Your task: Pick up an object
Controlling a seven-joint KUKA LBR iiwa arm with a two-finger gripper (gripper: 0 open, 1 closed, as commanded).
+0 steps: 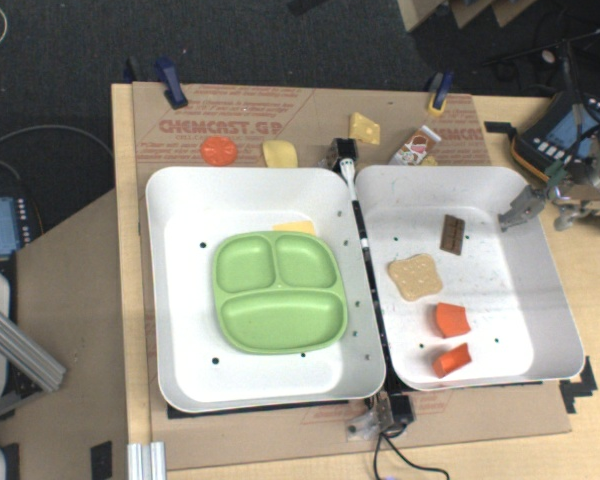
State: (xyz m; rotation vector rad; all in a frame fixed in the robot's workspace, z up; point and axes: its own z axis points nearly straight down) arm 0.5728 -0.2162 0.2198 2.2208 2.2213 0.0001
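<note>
Bins side by side: nearest me in the right bin lie two orange blocks, then a tan cracker, then a brown bar. My gripper hovers at the far right rim, holding nothing I can see; its opening I cannot tell. Approach step; next, descend over one piece.

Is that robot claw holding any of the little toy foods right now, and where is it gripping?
Nothing is held. The gripper sits over the right bin's upper right rim, apart from the brown bar.
</note>
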